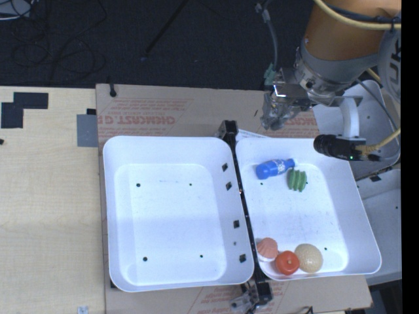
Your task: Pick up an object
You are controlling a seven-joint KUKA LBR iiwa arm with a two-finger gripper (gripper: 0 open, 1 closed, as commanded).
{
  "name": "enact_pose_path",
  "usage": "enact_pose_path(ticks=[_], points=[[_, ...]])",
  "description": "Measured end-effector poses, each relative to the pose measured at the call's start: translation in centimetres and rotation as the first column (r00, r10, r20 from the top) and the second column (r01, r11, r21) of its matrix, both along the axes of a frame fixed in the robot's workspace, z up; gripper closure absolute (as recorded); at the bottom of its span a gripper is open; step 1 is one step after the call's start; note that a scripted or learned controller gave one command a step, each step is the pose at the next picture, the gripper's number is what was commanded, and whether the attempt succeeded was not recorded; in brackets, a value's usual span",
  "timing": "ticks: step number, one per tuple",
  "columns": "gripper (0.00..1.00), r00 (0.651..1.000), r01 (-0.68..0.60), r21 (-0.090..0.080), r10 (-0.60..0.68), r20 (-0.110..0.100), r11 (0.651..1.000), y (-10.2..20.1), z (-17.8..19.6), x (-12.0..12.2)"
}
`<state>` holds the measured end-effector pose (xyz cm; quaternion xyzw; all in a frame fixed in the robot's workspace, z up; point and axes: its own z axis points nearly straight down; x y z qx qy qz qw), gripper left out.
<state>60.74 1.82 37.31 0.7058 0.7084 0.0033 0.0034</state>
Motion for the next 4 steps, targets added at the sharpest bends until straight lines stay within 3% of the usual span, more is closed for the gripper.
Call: enact_pose_path(ticks=[1, 2, 3, 4], points=[[1.0, 1.0, 0.009, -0.002, -0.009, -0.021, 1.0, -5.6, -8.7, -2.2], [1.0, 1.0, 0.009, -0.005, -0.009, -0.001, 1.0, -13.0, 0.1, 1.9], [1.0, 1.0, 0.007, 0.0, -0.007, -0.022, 1.0, -16.7, -9.3, -0.1], [1.0, 1.0, 0.008, -0.002, -0.008, -0.015, 1.0, -22.4, -10.6, -2.6]])
